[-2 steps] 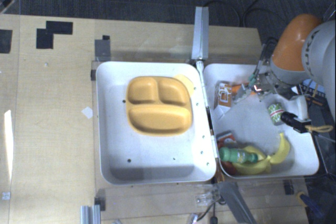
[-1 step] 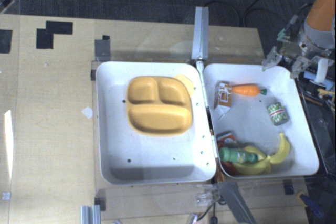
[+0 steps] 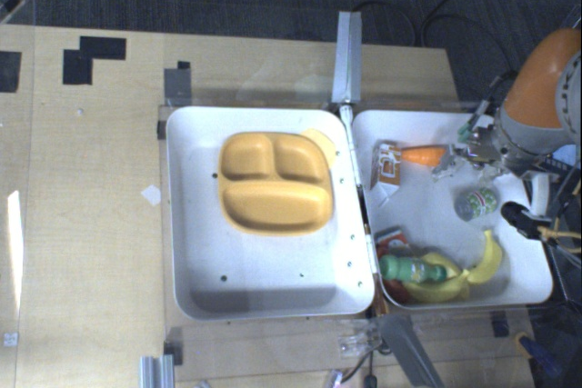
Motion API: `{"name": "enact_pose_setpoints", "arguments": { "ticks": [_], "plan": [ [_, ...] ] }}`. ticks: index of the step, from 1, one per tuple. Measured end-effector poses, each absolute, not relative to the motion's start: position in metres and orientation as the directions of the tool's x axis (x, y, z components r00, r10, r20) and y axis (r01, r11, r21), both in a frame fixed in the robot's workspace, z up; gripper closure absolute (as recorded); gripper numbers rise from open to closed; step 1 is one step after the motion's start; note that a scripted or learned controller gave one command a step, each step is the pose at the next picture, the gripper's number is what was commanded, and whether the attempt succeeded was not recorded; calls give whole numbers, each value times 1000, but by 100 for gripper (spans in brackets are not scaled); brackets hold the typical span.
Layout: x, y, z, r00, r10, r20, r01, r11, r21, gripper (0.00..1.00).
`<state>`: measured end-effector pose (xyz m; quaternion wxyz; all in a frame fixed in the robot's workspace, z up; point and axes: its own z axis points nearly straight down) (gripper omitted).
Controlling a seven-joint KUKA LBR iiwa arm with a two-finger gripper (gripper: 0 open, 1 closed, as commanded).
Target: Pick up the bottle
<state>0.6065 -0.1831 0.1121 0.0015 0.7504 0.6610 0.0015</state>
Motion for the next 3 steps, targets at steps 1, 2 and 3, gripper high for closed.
{"name": "enact_pose_setpoints", "arguments": {
  "ticks": [1,2,3],
  "plan": [
    [546,-179,89,139,990,0,990,-139,10,0],
    [550,-179,102,136,991,-1,991,-136,22,100],
    [488,-133,235,87,996,0,996,-87,6,100]
  ]
}}
